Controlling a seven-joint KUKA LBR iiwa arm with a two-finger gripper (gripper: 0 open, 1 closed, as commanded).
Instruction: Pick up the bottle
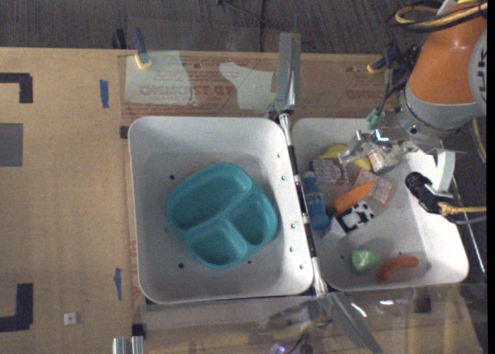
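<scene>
Nearest the bottom edge of my overhead view, the right bin (452, 263) holds a green ball-like toy (362, 260) and, just beside it, a reddish sausage-shaped toy (397, 267). In the left bin (147, 151) lies a teal divided plate (221, 215), tilted at an angle, with nothing on it.

Moving up the right bin, I see a black-and-white block (354, 217) touching an orange carrot-like piece (353, 196). The bottle (314, 199) I am after lies on its side, blue and slim, pressed along the left wall of the right bin, right against the divider between the bins. It looks like light, stiff plastic, probably smooth and apt to roll or slip. I judge the best hold is across its narrow body near the middle, fingers set crosswise to its length, though the wall leaves little room on one side.

Farther up, small packets (331, 171) and a yellow piece (335, 151) sit in a cluster. Above them hangs the gripper (370, 153), near the bin's far right part, apart from the bottle. I cannot tell how its pincer stands. Behind it rises the grey arm with its orange band (445, 55).
</scene>
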